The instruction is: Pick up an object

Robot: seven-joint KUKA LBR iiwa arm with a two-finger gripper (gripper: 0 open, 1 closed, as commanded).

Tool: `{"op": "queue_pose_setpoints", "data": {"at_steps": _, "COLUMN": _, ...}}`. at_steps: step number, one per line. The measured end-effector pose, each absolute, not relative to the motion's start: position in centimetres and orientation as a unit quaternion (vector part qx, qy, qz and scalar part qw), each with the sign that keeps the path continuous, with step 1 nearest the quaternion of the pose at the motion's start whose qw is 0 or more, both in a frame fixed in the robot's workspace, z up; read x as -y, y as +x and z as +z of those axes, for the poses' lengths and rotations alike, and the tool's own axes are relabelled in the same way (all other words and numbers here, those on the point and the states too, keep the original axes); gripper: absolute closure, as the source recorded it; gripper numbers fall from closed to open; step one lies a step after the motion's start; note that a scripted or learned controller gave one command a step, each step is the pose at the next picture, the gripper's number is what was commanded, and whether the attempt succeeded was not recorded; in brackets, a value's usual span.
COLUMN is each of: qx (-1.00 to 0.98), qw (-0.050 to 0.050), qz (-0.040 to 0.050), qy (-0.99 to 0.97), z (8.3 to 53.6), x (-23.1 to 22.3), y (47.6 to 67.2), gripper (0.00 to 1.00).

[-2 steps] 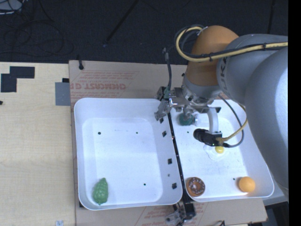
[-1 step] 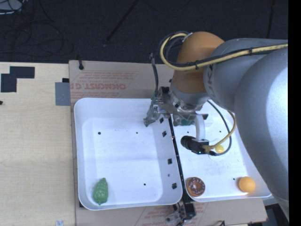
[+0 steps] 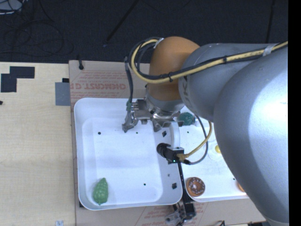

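1. Over the far right part of the left bin (image 3: 83, 140), my fingers (image 3: 142, 124) hang released. The two metal tips stand apart, with bare white floor between them and nothing gripped.
2. The nearest fair target in this bin is the green lump (image 3: 100, 191). It lies in the near left corner, just beside the near wall and well apart from me.
3. The right bin (image 3: 212, 172) has other candidates. A teal piece (image 3: 187, 119) sits at its far left, close by my wrist, and a brown ring (image 3: 194, 186) lies near its near edge. My own arm (image 3: 244, 126) covers much of that bin, so I judge the green lump the cleaner choice.
4. To do this well, I should travel high across the bin toward the near left and come down only once I am squarely above the lump.
5. The lump looks longer from far to near than from left to right. I would turn my wrist so the tips close across its narrow width, left to right.
6. The corner is the hazard. One tip must go between the lump and the left wall. If I come down off centre, I may strike the rim or push the lump harder into the corner.
7. I should go low enough that the tips pass the lump's widest part, then close gently, since its bumpy skin suggests something soft.
8. I should lift straight up and count it as held only if green shows between my tips.
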State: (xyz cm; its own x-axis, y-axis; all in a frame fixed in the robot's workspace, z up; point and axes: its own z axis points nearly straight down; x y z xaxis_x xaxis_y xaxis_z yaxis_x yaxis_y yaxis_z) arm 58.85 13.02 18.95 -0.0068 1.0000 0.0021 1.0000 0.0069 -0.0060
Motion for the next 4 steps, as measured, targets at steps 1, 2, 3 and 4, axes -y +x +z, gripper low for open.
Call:
{"op": "queue_pose_setpoints", "data": {"at_steps": 1, "qx": 0.709, "qw": 0.002, "qz": 0.0018, "qy": -0.705, "z": 14.2, "x": -21.5, "y": 59.0, "gripper": 0.0}}
{"op": "queue_pose_setpoints", "data": {"at_steps": 2, "qx": 0.709, "qw": 0.003, "qz": 0.0019, "qy": -0.705, "z": 19.2, "x": -24.7, "y": 50.3, "gripper": 0.0}}
{"op": "queue_pose_setpoints", "data": {"at_steps": 3, "qx": 0.706, "qw": 0.002, "qz": 0.005, "qy": -0.708, "z": 15.0, "x": -24.2, "y": 47.3, "gripper": 0.0}}
{"op": "queue_pose_setpoints", "data": {"at_steps": 4, "qx": 0.706, "qw": -0.002, "qz": -0.001, "qy": -0.708, "z": 19.0, "x": -22.2, "y": 55.3, "gripper": 0.0}}
